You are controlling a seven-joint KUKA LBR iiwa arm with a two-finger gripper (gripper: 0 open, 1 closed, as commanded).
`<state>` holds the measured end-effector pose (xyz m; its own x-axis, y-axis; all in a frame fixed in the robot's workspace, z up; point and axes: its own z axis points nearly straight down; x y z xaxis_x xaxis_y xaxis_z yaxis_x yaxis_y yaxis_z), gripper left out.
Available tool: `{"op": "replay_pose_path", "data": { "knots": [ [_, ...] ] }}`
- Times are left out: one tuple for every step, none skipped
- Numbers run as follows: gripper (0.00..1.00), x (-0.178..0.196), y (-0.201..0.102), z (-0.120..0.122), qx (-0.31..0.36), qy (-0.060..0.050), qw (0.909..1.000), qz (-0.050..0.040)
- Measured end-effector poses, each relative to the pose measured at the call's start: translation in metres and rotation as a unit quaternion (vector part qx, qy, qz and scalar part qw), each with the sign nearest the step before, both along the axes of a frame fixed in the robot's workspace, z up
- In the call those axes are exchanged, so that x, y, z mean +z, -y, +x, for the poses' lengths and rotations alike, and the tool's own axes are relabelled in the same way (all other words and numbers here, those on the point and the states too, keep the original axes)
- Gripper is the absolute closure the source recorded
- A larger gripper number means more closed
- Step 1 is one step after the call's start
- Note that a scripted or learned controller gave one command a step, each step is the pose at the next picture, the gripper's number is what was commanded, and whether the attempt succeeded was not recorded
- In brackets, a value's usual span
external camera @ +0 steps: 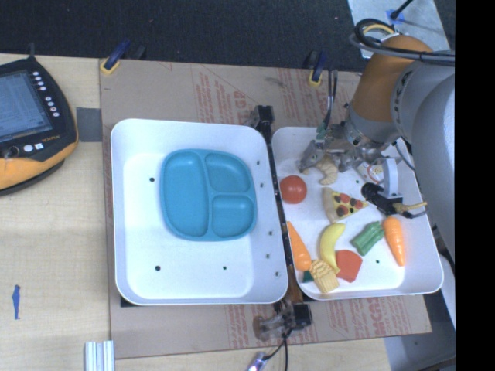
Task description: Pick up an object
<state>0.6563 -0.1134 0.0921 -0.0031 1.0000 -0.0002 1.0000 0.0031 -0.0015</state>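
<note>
My gripper (329, 159) hangs low over the far end of the right bin (418, 284). A small beige piece (328, 175) lies just under it; whether it is touched is unclear. Toy foods lie in this bin: a red tomato (293, 188) to the gripper's near left, a pizza slice (344, 204), a yellow banana (332, 242), a green vegetable (368, 237), an orange carrot (395, 239), a red piece (349, 265) and a yellow waffle-like piece (324, 277). A second carrot (298, 244) rests against the bin's left wall.
The left bin (131, 269) holds a blue divided plate (207, 193). A handheld control pendant (31, 126) lies on the bench at far left. The grey arm (402, 91) reaches in from the right above the right bin's far corner.
</note>
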Motion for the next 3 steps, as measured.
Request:
{"op": "replay_pose_path", "data": {
  "knots": [
    [0.0, -0.0003, -0.0209, -0.0003, 0.0, -0.002, 1.0, 0.0008],
    [0.0, -0.0003, -0.0211, -0.0004, 0.001, -0.002, 1.0, 0.0007],
    [0.0, -0.0003, -0.0216, -0.0004, 0.001, -0.002, 1.0, 0.0007]
  ]
}}
